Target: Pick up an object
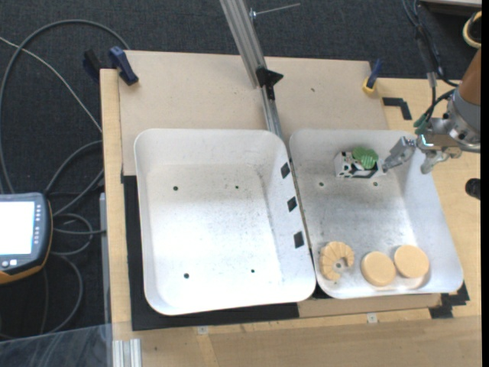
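The gripper point(412, 153), whose opening I cannot tell, hangs over the right white bin's point(428, 205) far edge, well apart from the three tan round discs point(374, 266) along the near wall, beside the small green-and-white object point(357, 162), which a descent could merely nudge aside.

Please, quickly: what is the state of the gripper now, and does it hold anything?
Gripper: open, holding nothing, at the right bin's far right edge, beside the green and white object.
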You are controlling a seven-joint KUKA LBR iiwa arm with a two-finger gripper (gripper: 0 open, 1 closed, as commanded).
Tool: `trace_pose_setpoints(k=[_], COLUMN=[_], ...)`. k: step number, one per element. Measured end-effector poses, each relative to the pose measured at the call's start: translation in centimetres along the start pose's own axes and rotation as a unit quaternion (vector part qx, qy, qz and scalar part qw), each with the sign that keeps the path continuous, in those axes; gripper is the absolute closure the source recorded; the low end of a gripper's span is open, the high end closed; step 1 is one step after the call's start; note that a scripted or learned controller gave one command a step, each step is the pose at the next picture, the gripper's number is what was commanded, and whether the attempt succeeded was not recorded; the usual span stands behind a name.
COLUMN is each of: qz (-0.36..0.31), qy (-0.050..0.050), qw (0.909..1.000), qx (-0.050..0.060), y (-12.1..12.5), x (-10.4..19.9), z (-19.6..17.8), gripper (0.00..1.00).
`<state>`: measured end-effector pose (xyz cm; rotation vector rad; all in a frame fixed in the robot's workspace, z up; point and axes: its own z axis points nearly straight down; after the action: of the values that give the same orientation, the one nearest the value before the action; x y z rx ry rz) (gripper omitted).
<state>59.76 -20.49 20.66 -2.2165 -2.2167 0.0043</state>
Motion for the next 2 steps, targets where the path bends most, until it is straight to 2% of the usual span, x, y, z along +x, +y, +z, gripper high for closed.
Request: trace_pose_setpoints(k=[1, 2], qz=[-0.001, 0.000], qy=[-0.001, 0.000], qw=[1.0000, 1.0000], qx=[-0.003, 0.000], y=[0.1, -0.1], x=[0.0, 0.4], z=[-0.3, 6.0], gripper=[0.00, 0.00])
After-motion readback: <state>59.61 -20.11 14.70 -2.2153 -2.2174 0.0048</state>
